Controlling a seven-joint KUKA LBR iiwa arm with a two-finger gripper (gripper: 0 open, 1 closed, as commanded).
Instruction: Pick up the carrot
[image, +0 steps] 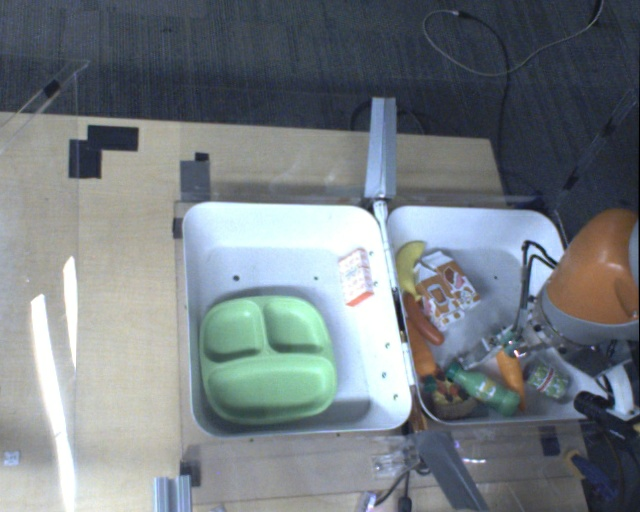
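We find the gripper (503, 346) low over the right bin (470, 209), at the end of the arm (598, 275) that reaches in from the view's right. The tooling there is small and partly tangled with cable, so we cannot tell whether it is spread or closed, and nothing can be confirmed as held.

The carrot (511, 371) lies in that bin just below the gripper in the view, on the side toward the bin's near wall. Its upper end is touching the gripper tip or very close to it; we cannot separate the two. Its long axis runs away from the gripper toward the near wall, tilted slightly to the view's right.

The green bottle (486, 391) lies just beside the carrot, on the side away from the arm, and a small labelled can (548, 380) sits near on the arm's side.

In our judgement, the coming move turns on a short offset along the carrot's length, closing across the narrow width between those two neighbours.
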